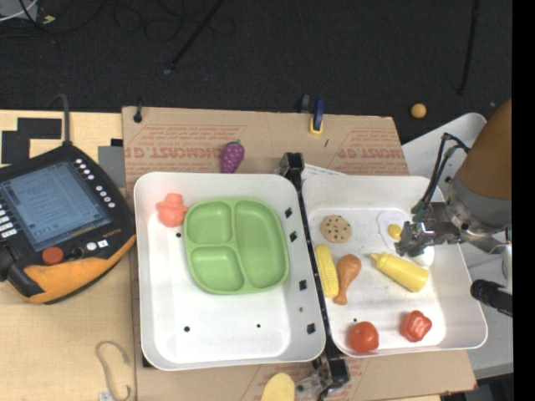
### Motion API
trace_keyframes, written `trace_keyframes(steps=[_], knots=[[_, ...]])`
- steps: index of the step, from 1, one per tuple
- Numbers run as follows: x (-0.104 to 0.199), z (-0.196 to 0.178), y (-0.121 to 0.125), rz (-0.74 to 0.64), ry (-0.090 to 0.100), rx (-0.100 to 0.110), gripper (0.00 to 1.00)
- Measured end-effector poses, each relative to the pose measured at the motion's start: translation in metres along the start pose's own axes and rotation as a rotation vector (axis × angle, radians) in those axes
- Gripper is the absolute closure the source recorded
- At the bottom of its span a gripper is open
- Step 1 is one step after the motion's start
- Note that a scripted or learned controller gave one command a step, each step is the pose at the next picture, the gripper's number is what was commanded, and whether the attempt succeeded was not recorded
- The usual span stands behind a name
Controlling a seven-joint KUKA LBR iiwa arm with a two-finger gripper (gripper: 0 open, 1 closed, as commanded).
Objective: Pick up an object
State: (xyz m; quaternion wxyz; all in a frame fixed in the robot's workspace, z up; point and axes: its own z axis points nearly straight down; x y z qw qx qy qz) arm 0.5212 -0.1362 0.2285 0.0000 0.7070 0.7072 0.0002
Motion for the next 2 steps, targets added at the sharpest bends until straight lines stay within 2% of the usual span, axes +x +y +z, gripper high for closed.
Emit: trace_keyframes(steps=[1,2], knots=[[0.031,-0.003,0.03,-0.002,0.001,0.0,1.0],[0.071,0.01,0.059,-0.003,0.001,0.002,1.0]])
